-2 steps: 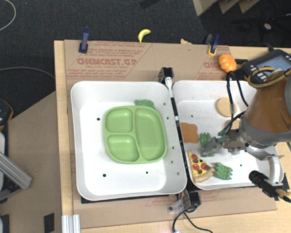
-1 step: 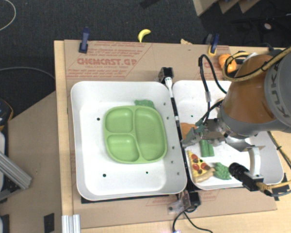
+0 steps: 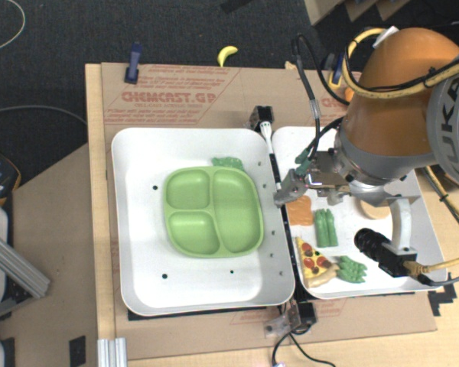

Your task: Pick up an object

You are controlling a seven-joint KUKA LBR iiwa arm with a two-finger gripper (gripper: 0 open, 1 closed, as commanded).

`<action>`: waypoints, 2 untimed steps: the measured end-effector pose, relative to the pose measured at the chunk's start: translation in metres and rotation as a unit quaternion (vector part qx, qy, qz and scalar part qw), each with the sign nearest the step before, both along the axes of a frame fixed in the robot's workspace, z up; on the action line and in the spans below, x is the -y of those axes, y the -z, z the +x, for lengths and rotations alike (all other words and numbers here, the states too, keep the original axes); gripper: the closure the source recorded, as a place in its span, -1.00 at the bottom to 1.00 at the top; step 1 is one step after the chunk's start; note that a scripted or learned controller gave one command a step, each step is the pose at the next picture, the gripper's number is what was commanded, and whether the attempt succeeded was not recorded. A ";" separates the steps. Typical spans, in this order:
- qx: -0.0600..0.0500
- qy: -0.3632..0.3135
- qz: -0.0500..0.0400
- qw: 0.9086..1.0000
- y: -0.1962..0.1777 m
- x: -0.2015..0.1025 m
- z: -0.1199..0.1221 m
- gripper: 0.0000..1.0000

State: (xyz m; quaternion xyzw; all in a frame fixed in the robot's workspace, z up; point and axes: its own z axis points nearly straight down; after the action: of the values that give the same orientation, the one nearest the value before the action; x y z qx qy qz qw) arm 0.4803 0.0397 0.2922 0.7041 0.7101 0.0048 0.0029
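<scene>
With the pincer (image 3: 291, 192) low over the orange flat toy piece (image 3: 300, 207) by the right white bin's rim (image 3: 284, 228), grip unreadable from here, it might clip that rim and miss.

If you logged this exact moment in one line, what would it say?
arm: over right bin | gripper: low at bin's left edge, by orange piece | grasp: unclear | green tray: left bin
</scene>
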 end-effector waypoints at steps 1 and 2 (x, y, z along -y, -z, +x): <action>-0.004 0.003 -0.001 1.000 -0.005 0.004 0.000 1.00; 0.002 0.003 0.000 1.000 -0.116 -0.005 0.000 1.00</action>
State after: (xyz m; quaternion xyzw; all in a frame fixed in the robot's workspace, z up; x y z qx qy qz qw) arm 0.4807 0.0442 0.4077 0.7062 0.7080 0.0059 0.0043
